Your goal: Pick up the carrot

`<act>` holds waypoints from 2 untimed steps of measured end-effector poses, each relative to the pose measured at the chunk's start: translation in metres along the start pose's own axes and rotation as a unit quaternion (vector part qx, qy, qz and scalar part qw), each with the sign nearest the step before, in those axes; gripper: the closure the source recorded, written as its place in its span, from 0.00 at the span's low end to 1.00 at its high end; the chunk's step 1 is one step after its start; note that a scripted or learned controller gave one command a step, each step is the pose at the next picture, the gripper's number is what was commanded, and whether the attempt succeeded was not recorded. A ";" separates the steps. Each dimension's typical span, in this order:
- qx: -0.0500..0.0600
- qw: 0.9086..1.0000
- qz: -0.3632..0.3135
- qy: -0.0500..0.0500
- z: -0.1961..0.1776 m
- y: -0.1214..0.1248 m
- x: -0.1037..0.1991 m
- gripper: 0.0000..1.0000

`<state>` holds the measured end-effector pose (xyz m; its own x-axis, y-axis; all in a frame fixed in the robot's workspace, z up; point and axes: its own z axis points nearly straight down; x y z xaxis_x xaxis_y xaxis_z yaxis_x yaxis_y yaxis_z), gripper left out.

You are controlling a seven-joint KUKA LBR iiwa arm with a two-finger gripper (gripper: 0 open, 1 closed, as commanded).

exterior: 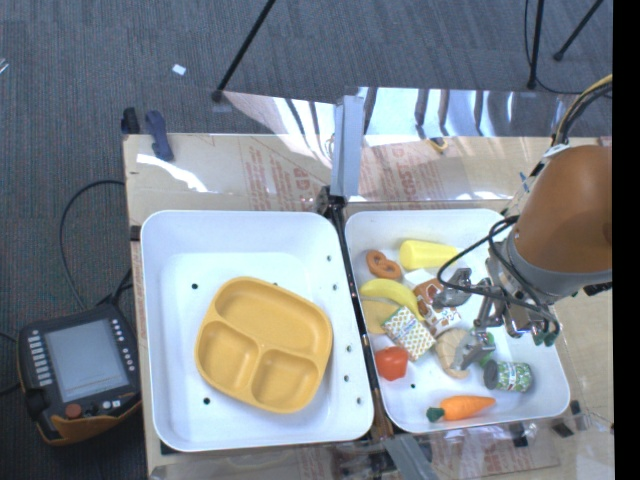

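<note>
Right bin (pixel 555 388): smooth tapered orange carrot (pixel 463 407) w/ green stub.

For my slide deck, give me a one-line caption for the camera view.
KUKA arm's gripper hovers over toy food in the right bin; the carrot lies at its front edge.

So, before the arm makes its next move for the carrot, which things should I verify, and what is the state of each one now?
1. Carrot in plain sight, near the front edge of the right bin: ok.
2. Carrot top free, nothing lying on it: ok.
3. Gripper above the carrot: not ok, it is further back, over the other items.
4. Green can close behind the carrot, may be bumped: not ok.
5. Finger opening: cannot tell.
6. Carrot already held: not ok, it lies on the bin floor.
</note>
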<state>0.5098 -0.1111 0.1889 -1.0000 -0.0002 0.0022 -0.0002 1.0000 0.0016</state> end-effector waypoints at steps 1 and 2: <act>0.000 0.994 -0.109 0.000 0.067 -0.008 0.027 0.00; 0.004 0.975 -0.223 -0.014 0.094 -0.024 0.015 0.00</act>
<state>0.4943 -0.1346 0.0948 -0.8998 -0.4356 -0.0241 -0.4355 0.9001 -0.0108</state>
